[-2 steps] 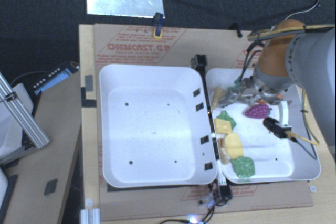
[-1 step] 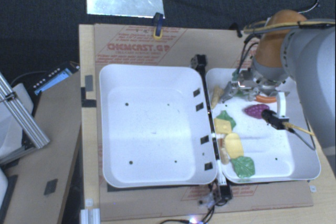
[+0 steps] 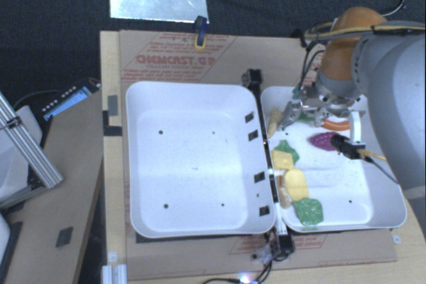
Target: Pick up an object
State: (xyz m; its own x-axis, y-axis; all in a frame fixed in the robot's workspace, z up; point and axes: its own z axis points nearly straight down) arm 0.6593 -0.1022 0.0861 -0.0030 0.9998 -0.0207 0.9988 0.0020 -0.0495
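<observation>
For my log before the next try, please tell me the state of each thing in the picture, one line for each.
pincer: low in the right bin, near its back left corner
right bin: holds all the toys
left bin: flat on the bench
purple toy: lying loose
yellow toy: lying loose
green toy: lying at the front wall

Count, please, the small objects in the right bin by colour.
Yellow: 2
Green: 2
Purple: 1
Orange: 1
Cream: 2
Total: 8, as far as visible; the arm hides part of the bin.
</observation>
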